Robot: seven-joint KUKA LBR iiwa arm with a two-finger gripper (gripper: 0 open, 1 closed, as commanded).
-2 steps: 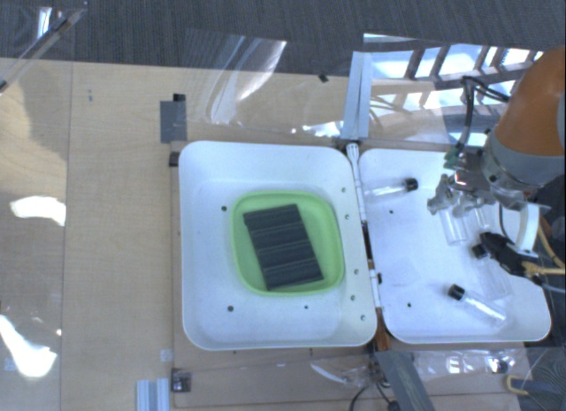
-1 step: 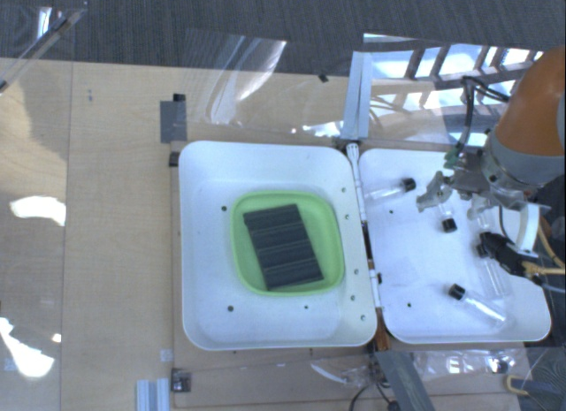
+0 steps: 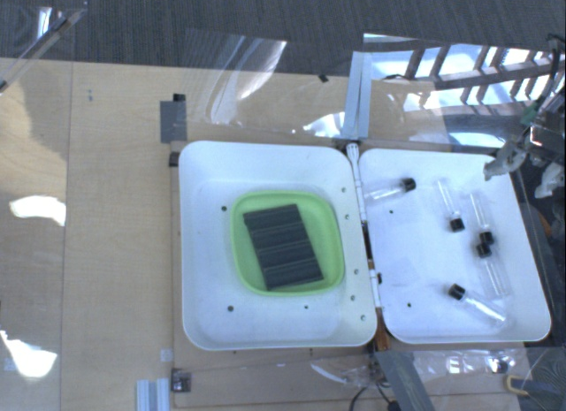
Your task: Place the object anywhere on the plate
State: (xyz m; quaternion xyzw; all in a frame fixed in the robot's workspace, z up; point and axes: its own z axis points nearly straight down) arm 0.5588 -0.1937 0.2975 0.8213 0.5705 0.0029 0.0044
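White plastic made up both shallow bins on my bench. The left bin (image 3: 203,250) carried a lime-green square plate (image 3: 329,232) at its middle, with a dark ribbed rectangular block (image 3: 283,247) lying on it, long axis running from the bin's far-left toward its near-right. The right bin (image 3: 416,312) held several clear tubes with black caps: one (image 3: 392,190) near its far-left corner, three (image 3: 469,215) around the middle toward the right edge, one (image 3: 473,301) near the near-right corner. I judged these the objects to be moved. My gripper (image 3: 495,167) hovered at the right bin's far-right corner; I could not tell how it was set. The tubes lay toward the near and left edges from it, and the plate lay farther left, across the seam between the bins. I could read no labels or writing anywhere.
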